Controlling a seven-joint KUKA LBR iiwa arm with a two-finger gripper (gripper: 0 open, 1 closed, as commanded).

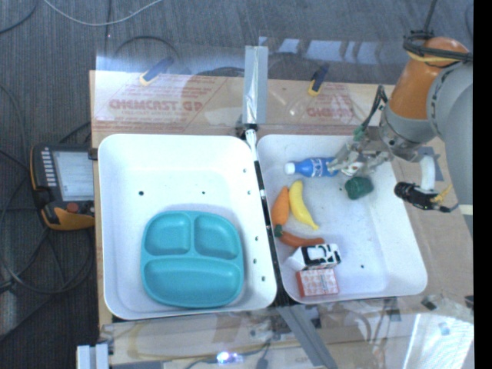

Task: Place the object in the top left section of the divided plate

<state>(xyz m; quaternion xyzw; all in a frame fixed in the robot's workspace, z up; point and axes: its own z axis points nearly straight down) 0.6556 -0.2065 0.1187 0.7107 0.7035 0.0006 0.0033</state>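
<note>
Camera view: you've got the gripper point(352, 162) over the right bin point(392, 241), upper part, w/ the arm coming in from the right. Can't tell its state from this angle.

Just left of it lies a blue bottle point(314, 167), white cap pointing left; a dark green object point(358, 187) sits right below the gripper, touching or nearly so.

Mid-bin you see a carrot point(281, 204) beside a banana point(301, 204), w/ a small red-orange piece point(301, 239) below them. A black-white item point(320, 254) and a red box point(317, 282) are near the front edge.

The teal plate point(192, 258) sits in the left bin point(154, 167), front half; top left section point(169, 232) bare.
</note>
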